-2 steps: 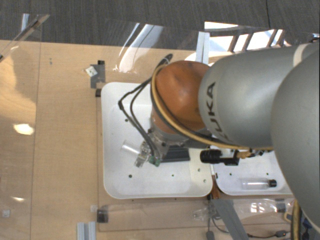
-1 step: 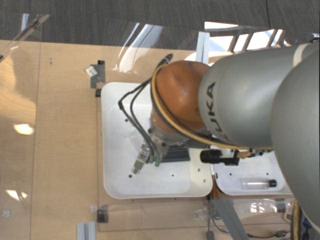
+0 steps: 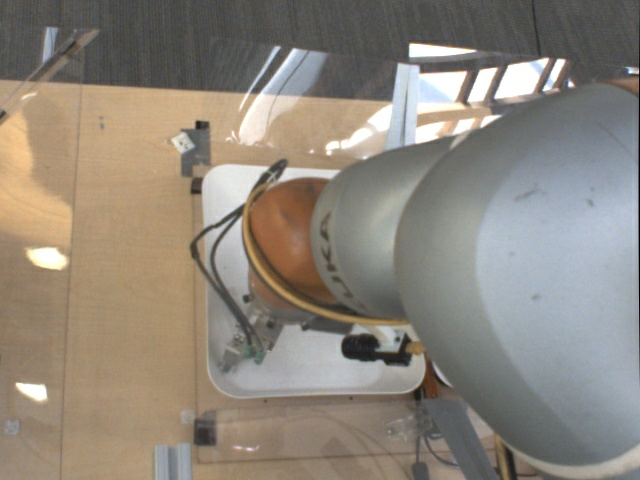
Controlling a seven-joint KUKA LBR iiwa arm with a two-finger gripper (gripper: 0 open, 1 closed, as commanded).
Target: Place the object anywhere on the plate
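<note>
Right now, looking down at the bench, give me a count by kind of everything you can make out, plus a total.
White bin: 1
Robot arm: 1
Gripper: 1
Small dark brackets by the bin's left corners: 2
Total: 5
The arm covers much of the bench, so whatever lies beneath it is uncounted.
</note>
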